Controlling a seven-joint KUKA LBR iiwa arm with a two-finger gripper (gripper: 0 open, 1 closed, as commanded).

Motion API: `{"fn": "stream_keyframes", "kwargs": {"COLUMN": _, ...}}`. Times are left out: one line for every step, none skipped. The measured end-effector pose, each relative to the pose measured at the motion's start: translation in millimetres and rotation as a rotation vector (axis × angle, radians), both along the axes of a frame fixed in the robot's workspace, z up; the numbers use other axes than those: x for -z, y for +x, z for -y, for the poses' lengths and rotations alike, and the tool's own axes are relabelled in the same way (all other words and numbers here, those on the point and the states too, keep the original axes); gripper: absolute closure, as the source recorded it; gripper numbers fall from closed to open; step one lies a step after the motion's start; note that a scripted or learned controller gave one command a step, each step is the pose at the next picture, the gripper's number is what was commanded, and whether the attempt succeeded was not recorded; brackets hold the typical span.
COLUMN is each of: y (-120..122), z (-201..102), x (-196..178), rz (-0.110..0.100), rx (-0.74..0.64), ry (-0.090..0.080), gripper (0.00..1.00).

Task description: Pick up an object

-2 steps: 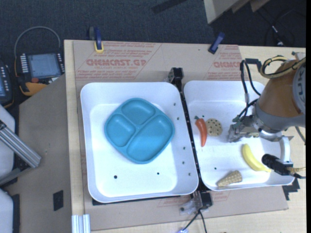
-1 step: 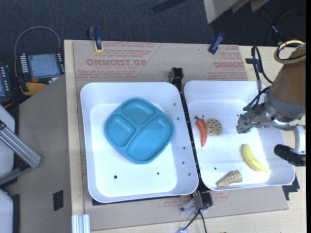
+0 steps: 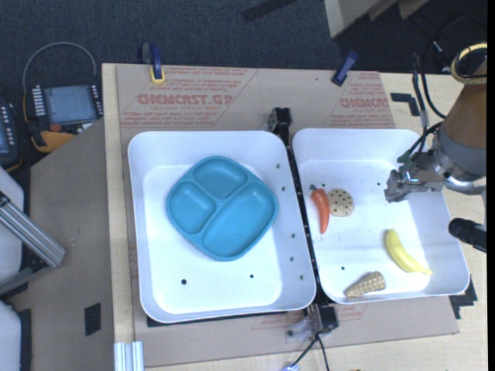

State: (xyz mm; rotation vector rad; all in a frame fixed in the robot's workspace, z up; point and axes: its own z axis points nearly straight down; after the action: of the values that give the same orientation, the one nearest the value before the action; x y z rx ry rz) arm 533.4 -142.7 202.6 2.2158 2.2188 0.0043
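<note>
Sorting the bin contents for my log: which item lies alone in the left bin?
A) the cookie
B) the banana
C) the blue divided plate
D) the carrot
C: the blue divided plate sits in the left bin, while the food items lie in the right bin.

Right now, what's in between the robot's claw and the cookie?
Nothing. In the camera view, just bare white bin floor stretches from the gripper left to the cookie, which sits beside the carrot.
</note>
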Motion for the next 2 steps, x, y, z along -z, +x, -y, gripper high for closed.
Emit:
{"fn": "stream_keyframes", "kwargs": {"y": 1.5, "z": 0.3, "x": -53.6, "rz": 0.002, "rx": 0.000, "ry": -0.001, "gripper": 1.00}}
{"fn": "stream_keyframes", "kwargs": {"y": 6.9, "z": -48.9, "x": -59.2, "rz": -0.002, "rx": -0.004, "ry": 0.002, "gripper": 1.00}}
